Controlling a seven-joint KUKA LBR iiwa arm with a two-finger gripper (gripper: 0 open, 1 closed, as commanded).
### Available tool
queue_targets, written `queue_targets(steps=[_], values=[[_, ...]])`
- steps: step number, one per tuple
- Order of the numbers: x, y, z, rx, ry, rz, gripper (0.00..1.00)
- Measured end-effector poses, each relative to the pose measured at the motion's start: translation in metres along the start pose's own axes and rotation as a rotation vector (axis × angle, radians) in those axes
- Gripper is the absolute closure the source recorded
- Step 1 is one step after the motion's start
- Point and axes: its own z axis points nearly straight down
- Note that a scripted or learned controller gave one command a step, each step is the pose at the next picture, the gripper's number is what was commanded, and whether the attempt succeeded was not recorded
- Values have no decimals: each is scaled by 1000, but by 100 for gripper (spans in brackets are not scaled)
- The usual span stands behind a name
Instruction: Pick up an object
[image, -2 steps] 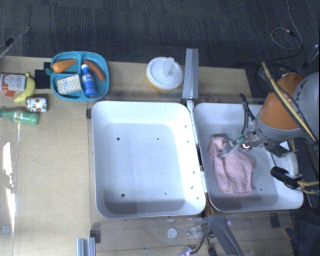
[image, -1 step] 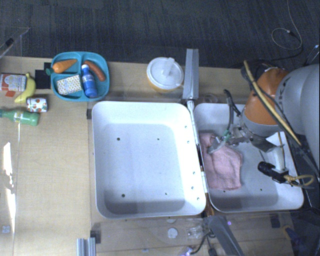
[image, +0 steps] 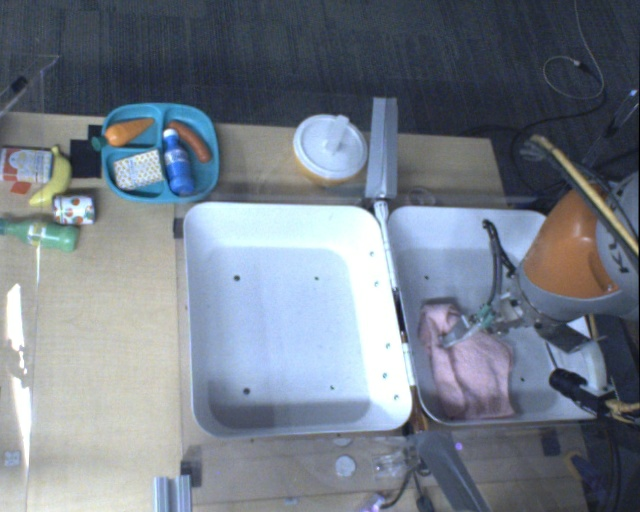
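grasping step: fingers (image: 470, 325) at lower right touch pink cloth (image: 465, 365); their spread i cannot tell; next, close and lift.

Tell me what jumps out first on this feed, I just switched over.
The grey arm with its orange band reaches in from the right, its gripper down at a crumpled pink cloth in the right bin. A blue divided tray of toy food sits on the bench, upper left.

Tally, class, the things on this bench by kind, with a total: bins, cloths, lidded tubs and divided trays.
White bins: 2, left and right
Pink cloth: 1, in the right bin
Yellow tub with white lid: 1
Blue divided tray: 1
Total: 5
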Motion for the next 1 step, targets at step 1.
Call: queue_targets(steps=[1], values=[[-6,81,1,-4,0,-24,0]])
